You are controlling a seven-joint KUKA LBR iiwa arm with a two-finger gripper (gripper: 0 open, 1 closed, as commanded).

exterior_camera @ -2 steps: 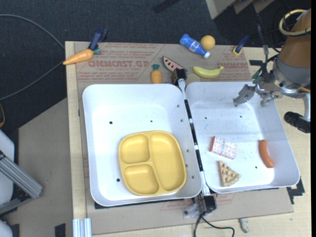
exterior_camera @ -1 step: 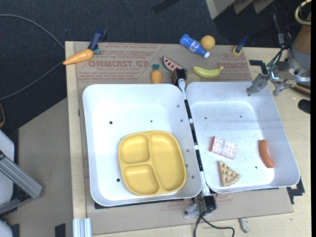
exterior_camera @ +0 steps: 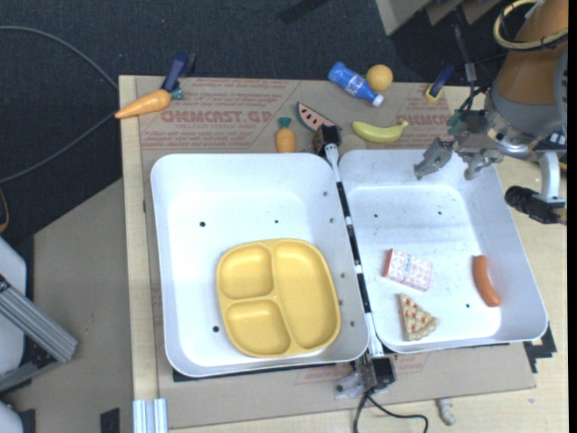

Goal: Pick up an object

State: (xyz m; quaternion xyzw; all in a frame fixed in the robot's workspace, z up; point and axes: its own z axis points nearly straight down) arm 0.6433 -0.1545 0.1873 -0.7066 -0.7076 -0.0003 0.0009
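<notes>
Dark carpet floor (exterior_camera: 72,7) (speckled), tan wooden bench (exterior_camera: 131,242)

A grey arm (exterior_camera: 527,88) is seen at the right, its rounded upper part banded in orange; a yellow ring-shaped edge is shown at its top; the wrist below is finished in pale grey metal; dark thin cables are run along its left side; a two-finger gripper (exterior_camera: 455,161) in grey metal is fitted beneath; a black cylindrical part with a white section is mounted at the right.
</notes>
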